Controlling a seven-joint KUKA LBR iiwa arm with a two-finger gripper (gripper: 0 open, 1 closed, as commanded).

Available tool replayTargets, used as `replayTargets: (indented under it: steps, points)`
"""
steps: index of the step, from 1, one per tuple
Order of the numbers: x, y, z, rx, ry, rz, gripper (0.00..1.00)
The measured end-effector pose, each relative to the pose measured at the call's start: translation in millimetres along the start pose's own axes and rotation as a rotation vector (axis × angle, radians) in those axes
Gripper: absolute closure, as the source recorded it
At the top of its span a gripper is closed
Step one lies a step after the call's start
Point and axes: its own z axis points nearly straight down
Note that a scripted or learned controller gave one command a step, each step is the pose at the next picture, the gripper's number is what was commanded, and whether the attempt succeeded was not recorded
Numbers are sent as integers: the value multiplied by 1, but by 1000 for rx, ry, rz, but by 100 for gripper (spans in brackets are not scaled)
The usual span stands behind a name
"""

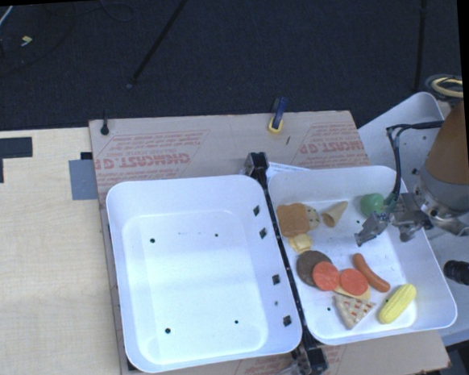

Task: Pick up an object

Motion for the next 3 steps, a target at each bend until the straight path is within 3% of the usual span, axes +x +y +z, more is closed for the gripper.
replayTargets:
  steps: [1,2,3]
  points:
    - [68,66,38,-3,1,-7,0]
    - [84,107,82,-22,-4,-3,0]
    - [91,91,90,-28,-5,-2,0]
